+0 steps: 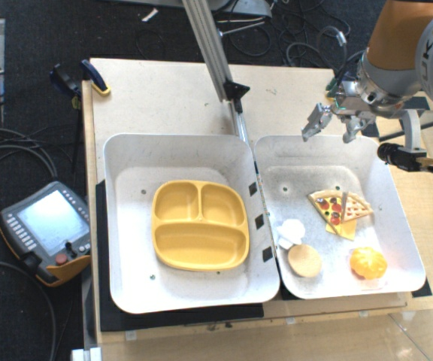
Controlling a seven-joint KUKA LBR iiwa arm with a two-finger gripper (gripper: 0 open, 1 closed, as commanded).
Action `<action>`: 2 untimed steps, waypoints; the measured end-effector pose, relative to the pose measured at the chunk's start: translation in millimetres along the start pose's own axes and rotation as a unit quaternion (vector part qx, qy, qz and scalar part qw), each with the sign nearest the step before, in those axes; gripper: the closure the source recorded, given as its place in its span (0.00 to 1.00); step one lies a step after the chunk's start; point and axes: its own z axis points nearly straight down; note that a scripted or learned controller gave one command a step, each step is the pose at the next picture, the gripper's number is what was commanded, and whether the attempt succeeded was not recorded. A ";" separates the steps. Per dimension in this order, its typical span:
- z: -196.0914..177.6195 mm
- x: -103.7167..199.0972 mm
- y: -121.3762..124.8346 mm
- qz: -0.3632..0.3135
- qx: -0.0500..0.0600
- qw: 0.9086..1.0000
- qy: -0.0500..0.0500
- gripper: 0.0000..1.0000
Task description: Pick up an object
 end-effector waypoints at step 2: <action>62.0 -4.5 -5.4 0.002 0.003 1.000 0.000 0.00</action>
